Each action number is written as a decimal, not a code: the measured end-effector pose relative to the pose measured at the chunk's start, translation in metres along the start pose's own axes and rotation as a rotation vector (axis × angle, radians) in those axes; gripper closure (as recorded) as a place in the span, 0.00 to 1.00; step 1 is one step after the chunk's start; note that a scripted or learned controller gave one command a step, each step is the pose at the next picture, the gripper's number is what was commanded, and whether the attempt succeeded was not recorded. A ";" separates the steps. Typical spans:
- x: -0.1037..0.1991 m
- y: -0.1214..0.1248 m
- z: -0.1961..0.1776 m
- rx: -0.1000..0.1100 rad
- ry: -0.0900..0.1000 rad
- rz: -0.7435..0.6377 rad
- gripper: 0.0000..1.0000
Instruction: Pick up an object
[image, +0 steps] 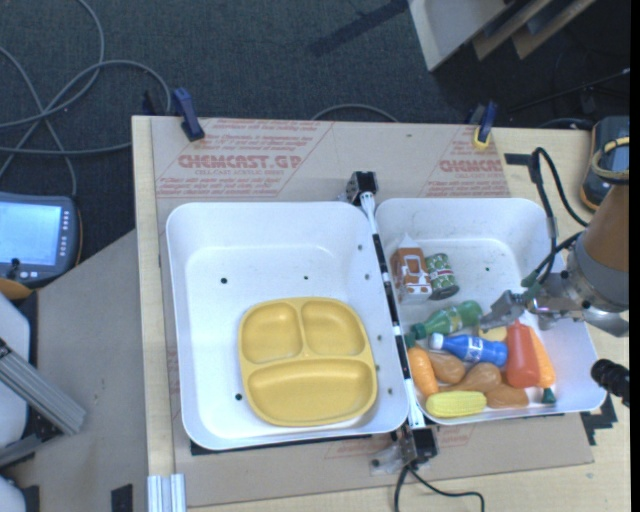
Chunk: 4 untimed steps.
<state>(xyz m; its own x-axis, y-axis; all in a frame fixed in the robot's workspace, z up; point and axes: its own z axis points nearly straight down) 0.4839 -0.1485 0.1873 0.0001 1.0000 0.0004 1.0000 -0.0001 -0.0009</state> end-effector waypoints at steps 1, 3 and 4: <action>0.033 0.070 0.108 -0.002 0.000 -0.006 0.00; 0.024 0.114 0.103 0.005 0.000 0.004 0.00; 0.027 0.117 0.092 -0.001 0.000 0.000 1.00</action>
<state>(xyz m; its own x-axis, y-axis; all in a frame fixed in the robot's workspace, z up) 0.6011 -0.1219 0.0949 0.0003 1.0000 0.0002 1.0000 -0.0003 -0.0001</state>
